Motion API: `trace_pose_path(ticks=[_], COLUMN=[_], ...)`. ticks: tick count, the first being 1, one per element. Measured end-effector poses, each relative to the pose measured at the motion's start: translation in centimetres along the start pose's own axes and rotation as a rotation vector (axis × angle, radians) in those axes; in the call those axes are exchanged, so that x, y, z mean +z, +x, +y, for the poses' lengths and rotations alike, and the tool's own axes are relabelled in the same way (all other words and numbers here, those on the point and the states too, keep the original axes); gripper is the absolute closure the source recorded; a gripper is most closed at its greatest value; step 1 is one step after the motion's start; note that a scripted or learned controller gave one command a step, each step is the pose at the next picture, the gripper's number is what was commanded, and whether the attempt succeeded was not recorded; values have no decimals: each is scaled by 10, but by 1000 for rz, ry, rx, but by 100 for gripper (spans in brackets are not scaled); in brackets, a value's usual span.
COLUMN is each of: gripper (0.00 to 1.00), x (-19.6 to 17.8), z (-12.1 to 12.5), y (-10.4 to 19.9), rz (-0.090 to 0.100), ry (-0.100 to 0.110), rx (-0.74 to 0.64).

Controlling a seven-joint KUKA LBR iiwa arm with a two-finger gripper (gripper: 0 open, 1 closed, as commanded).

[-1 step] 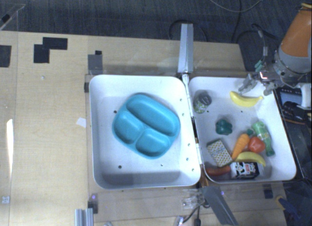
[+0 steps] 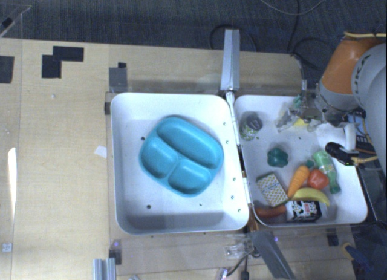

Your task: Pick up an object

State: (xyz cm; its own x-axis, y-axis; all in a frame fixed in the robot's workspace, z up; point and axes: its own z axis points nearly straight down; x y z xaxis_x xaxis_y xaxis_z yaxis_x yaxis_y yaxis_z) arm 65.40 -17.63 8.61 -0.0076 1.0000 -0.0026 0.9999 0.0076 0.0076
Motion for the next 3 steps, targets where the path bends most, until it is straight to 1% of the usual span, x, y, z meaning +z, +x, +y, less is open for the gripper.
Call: trace_pose_path(ticks=[1,2,3], gripper=[0,0,100], x=[0,-4,-12], z=[10,-163,-159], y=[23,22,22], rz=[-1,3,2], ry=[12,-1,-8], rx=[69,116,114])
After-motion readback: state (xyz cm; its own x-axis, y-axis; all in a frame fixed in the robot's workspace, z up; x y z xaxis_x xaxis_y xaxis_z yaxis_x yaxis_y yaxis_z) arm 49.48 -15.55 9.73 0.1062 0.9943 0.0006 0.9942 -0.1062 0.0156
